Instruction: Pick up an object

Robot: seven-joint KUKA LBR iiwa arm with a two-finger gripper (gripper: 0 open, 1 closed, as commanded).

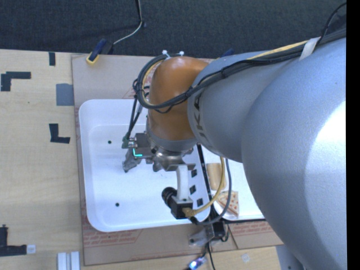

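A grey robot arm, its orange band bent low over the bench, reaches in from the view's right and hangs its gripper above the middle of the left-hand white bin, with a small teal light glowing just above the tip. From this angle we cannot tell whether the gripper is set wide or narrow, and we see nothing held in it.

The bin floor around the gripper is bare white apart from two dark specks. One lies near the gripper toward the back wall and one nearer the front rim. They are too small for us to say whether they are loose things or marks in the plastic. The likelier object is a tan patterned piece peeping from beneath the arm, well apart from the gripper on the view's right, near the front edge. The arm covers most of it, so we cannot tell its long axis, nor which bin it lies in.

We judge the pick not yet begun in earnest: the gripper stands over bare floor, and any grasp turns on travelling right and toward the front before descending
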